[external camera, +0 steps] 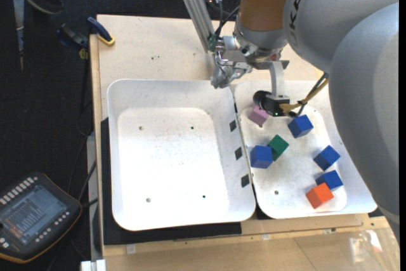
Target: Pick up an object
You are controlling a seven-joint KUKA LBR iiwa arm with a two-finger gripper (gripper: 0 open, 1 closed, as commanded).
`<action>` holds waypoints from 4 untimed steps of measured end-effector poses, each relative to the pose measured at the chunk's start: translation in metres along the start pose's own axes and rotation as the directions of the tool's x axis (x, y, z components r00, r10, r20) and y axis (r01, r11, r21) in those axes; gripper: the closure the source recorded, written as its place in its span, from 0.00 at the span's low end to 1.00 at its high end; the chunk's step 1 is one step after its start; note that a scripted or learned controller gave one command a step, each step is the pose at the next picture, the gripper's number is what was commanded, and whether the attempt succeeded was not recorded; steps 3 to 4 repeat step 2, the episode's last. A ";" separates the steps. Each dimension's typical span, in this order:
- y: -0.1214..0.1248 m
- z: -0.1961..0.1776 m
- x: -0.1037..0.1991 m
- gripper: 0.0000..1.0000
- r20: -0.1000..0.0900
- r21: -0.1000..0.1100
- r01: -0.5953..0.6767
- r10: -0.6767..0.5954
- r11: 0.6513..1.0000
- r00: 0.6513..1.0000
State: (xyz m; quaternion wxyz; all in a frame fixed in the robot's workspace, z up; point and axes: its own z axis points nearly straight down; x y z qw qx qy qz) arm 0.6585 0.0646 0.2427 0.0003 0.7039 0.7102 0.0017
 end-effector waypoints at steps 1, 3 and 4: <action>0.000 0.000 0.023 1.00 0.001 0.001 -0.004 0.004 1.000 1.000; 0.000 0.000 0.021 0.00 0.002 0.002 -0.006 0.006 1.000 1.000; 0.000 0.000 0.021 0.00 0.002 0.002 -0.006 0.006 1.000 1.000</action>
